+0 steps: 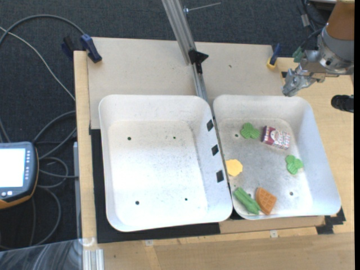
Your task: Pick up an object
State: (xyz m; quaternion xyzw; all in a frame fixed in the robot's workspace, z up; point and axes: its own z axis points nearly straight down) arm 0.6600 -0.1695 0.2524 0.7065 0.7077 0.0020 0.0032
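You're hovering the pincer (293, 86), grip state unreadable, by the right bin (315, 129) rim; try dropping straight onto the red packet (276, 137), clearing the green piece (250, 131).

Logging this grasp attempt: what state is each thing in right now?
gripper: above the bench behind the right bin, holding nothing visible.
red packet: lying flat in the right bin.
orange waffle piece: lying near the front rim.
yellow piece: resting by the left wall.
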